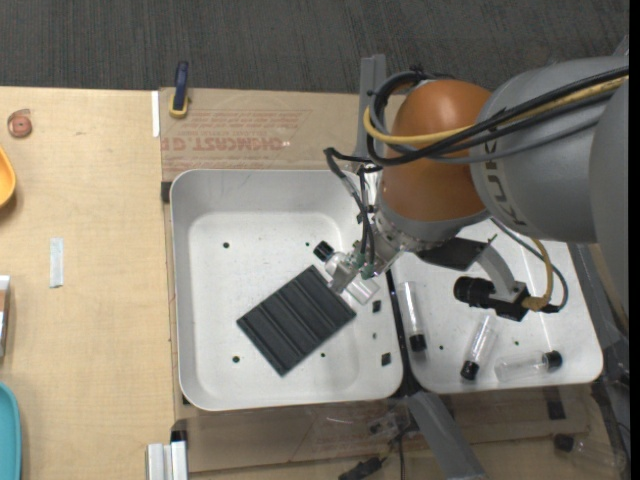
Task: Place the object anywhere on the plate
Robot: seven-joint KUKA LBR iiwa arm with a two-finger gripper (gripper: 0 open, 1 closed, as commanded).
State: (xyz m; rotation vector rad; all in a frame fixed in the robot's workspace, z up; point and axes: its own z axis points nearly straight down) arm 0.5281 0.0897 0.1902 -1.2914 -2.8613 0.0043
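The plate (297, 320) is a dark, ridged rectangle lying at a slant on the floor of the left bin (200, 268). My gripper (345, 268) hangs low over the plate's upper right corner, near that bin's right wall. A small black piece (322, 251) and a pale, shiny bit (357, 288) sit right at the gripper's tip; whether either is a held object is unclear. Three clear tubes with black caps lie in the right bin (580, 353): one (410, 313) near its left wall, one (479, 340) in the middle and one (528, 366) at the front right.
The arm's orange band and grey body cover the upper part of the right bin. A brown cardboard sheet (250, 133) lies behind the left bin, with a blue clamp (180, 86) at its corner. The wooden bench (80, 268) stretches away to the left.
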